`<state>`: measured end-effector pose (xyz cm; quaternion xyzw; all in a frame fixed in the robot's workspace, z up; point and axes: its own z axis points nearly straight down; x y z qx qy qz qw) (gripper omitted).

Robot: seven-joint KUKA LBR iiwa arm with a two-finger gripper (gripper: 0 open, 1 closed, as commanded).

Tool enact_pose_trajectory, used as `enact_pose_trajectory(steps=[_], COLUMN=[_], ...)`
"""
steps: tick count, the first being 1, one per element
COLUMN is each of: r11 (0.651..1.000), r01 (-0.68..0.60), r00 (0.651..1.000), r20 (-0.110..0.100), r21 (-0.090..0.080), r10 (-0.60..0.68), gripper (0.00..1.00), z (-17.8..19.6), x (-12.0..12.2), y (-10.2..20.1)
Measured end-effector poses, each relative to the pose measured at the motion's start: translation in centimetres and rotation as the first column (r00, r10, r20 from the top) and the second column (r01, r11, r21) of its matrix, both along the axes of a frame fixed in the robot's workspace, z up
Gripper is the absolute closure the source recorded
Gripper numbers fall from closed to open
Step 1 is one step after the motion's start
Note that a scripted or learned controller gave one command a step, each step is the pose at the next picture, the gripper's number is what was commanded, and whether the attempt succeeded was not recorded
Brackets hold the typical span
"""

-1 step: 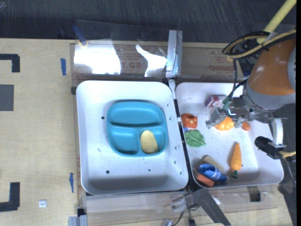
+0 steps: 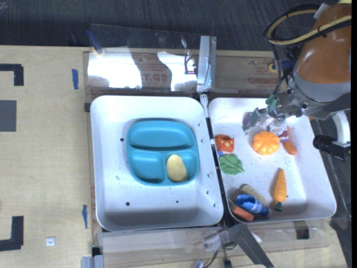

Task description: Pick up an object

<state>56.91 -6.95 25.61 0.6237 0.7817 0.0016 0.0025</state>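
this looks like a robotics lab, not a home. a plywood bench carries black tape marks and blue tape bits, and two white bins sit side by side behind a clear plastic screen. a grey and orange robot arm with loose cables reaches over plastic toy food, like a toy carrot and a small pumpkin.

Arm: grey, orange-banded, reaching in above the right bin's far right corner.
Gripper: low over that bin's far half.
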Motion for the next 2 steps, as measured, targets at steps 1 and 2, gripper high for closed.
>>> enact_pose_trajectory(steps=[1,2], r11=[0.997,0.999], r01=[0.074,0.051], r00=[0.997,0.999], r20=[-0.012,0.001], r21=[0.0,0.001], r10=[-0.074,-0.051], gripper=[0.0,0.0], z=[-8.6,-3.0], x=[-0.8,2.1], y=[-4.5,-3.4])
